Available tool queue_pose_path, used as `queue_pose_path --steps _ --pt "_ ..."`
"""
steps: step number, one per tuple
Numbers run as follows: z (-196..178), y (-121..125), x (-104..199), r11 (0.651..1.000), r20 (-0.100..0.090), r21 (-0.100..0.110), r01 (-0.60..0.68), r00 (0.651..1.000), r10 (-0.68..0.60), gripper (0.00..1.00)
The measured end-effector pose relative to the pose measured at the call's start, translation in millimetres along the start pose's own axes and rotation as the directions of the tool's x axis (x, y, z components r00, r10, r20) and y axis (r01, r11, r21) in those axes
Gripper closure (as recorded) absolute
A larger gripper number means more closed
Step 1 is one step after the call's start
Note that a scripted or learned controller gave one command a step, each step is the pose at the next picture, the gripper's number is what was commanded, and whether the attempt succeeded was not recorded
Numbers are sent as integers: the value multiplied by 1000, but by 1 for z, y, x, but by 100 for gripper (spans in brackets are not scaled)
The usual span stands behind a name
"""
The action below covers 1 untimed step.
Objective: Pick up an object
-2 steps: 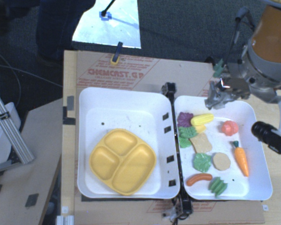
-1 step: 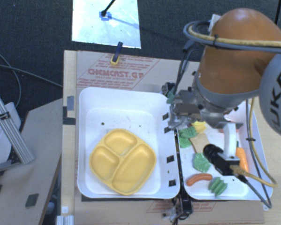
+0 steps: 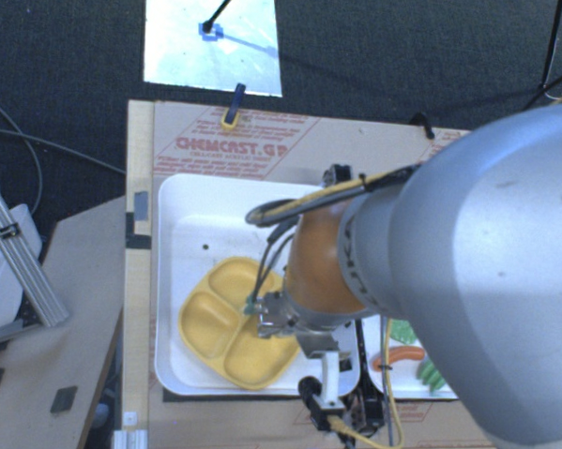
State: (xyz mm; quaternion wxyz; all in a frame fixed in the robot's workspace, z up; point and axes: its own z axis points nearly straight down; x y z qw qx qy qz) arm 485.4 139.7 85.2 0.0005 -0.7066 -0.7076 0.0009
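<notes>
A yellow divided plate (image 3: 224, 321) lies in the near half of the left white bin (image 3: 182, 223). The arm reaches in from the right with its orange band above the wrist, and my gripper (image 3: 296, 332) hangs over the plate's right edge, near the wall between the bins. The wrist hides its tips. In the right bin (image 3: 441, 394), mostly covered by the arm, I see a green piece (image 3: 402, 330), an orange-red piece (image 3: 404, 356) and another green piece (image 3: 430, 373).
Both bins rest on a cardboard sheet (image 3: 234, 141) with red lettering. A blue and yellow clamp (image 3: 234, 107) sits at its far edge, and a shiny metal sheet (image 3: 214, 37) lies behind it. An aluminium frame (image 3: 16, 252) stands at the left.
</notes>
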Motion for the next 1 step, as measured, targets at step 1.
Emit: queue_pose_path --steps 1 --pt "-2 79 -6 1000 0 2 3 1000 -3 100"
